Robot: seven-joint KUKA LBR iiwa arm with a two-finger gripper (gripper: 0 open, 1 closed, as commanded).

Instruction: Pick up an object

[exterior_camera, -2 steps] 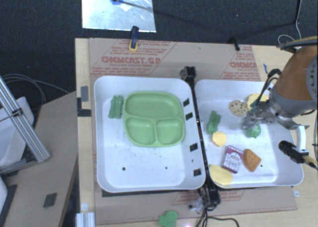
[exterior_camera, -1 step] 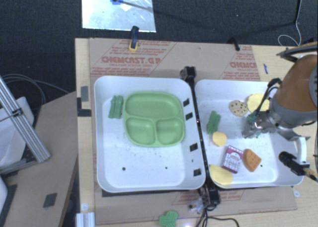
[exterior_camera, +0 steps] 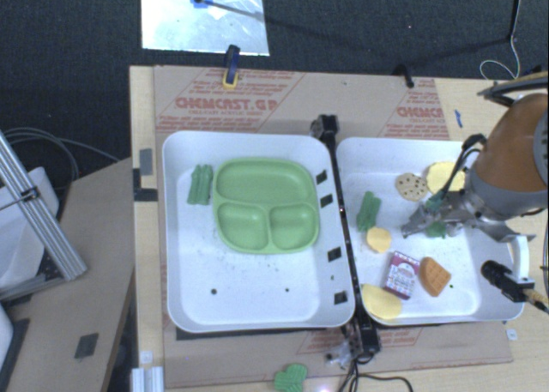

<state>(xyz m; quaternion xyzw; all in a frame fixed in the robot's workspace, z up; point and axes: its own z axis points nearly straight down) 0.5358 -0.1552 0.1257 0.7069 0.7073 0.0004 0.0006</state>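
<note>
Gripper (exterior_camera: 423, 220) is down low inside the right bin (exterior_camera: 369, 152), reaching in from the right side, its metal tip pointing toward the middle of the bin. From where I stand I cannot tell the claw's state; the tip is a blur of grey metal over something green (exterior_camera: 437, 229), and whether that green bit is caught or merely lying under it is beyond me.

Closest loose thing ahead of the tip is the small yellow round piece (exterior_camera: 378, 238), lying just beside it, toward the divider between the bins. Beyond that, nearer the divider, stands the green bean-like piece (exterior_camera: 369, 208), its long axis running roughly up and down the bin. A cookie (exterior_camera: 411, 184) sits just behind the tip, and the pink box (exterior_camera: 401, 275) and orange waffle (exterior_camera: 435, 276) lie nearer the front wall.

My guess is that the green bit under the tip is the target.
</note>
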